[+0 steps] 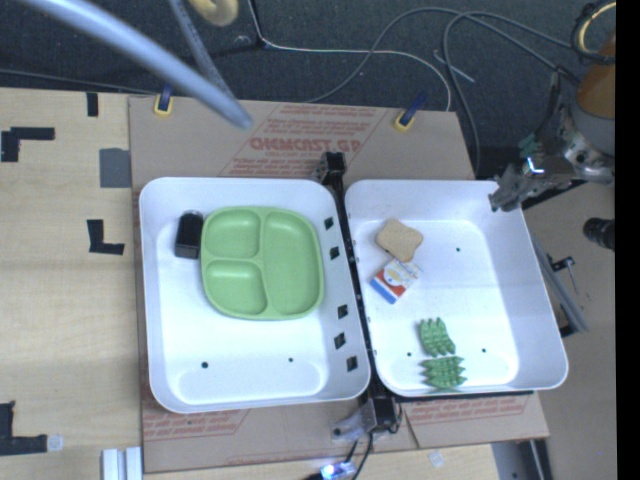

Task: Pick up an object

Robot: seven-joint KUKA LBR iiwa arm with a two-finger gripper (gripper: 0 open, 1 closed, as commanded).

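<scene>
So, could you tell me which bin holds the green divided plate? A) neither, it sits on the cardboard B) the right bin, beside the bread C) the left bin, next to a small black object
C: the green divided plate lies in the left bin, with the small black object at its left edge.

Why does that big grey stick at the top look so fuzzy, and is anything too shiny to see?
In the camera view, the long grey bar across the top left is soft and smeared, likely too near the lens to focus; the round green divided plate and the tan bread-like piece look sharper; the two shallow white bins are bright with slight glare but nothing is washed out; shadows are faint.
</scene>
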